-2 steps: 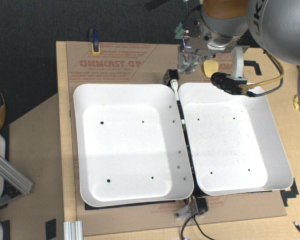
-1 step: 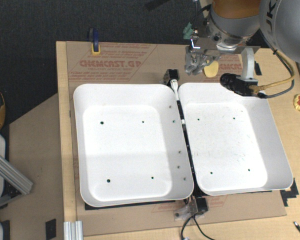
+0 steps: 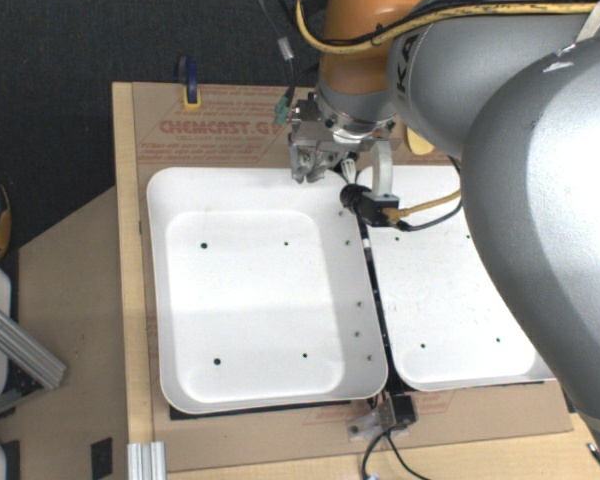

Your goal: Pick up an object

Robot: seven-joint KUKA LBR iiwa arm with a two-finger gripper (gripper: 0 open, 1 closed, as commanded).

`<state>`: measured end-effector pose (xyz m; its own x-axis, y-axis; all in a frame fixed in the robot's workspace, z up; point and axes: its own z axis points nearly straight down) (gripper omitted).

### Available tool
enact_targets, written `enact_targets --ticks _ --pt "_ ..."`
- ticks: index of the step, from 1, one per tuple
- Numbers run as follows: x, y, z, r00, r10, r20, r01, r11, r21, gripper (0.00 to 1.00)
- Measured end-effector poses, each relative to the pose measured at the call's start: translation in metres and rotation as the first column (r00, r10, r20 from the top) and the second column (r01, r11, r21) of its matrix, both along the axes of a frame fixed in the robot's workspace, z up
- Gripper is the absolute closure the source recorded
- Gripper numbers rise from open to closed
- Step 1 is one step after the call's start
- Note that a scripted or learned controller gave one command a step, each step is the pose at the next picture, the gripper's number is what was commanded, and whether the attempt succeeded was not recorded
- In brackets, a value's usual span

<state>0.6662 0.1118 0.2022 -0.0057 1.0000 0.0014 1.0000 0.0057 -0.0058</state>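
My gripper (image 3: 315, 166) hangs from the grey wrist under the orange band (image 3: 375, 8), low over the far rim of the left bin (image 3: 180, 268), near the divide between the two bins. I see no loose object on the visible floor of the left bin. The arm hides much of the right bin (image 3: 450, 308); its visible floor shows only small dark dots. A small yellow patch (image 3: 418, 140) peeks out beside the wrist at the right bin's far edge; I cannot tell what it is.
Both bins rest on a brown board (image 3: 140, 388). A blue and yellow clamp (image 3: 189, 81) stands at the board's far left edge. A black clamp with a cable (image 3: 395, 413) sits at the near edge between the bins. Cables (image 3: 420, 213) trail from the wrist.
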Motion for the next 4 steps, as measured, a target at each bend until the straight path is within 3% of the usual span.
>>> enact_targets --ticks 1,2,3,4 --pt "0.001 -0.044 0.087 1.000 -0.009 0.015 0.009 1.000 -0.002 1.00" --pt "-0.007 -0.069 0.120 1.000 -0.008 0.011 0.008 1.000 -0.002 1.00" --pt "-0.001 0.032 0.053 1.000 0.003 0.000 -0.003 1.000 0.001 1.00" --pt "0.001 -0.008 0.116 1.000 -0.008 0.013 0.008 1.000 -0.001 1.00"
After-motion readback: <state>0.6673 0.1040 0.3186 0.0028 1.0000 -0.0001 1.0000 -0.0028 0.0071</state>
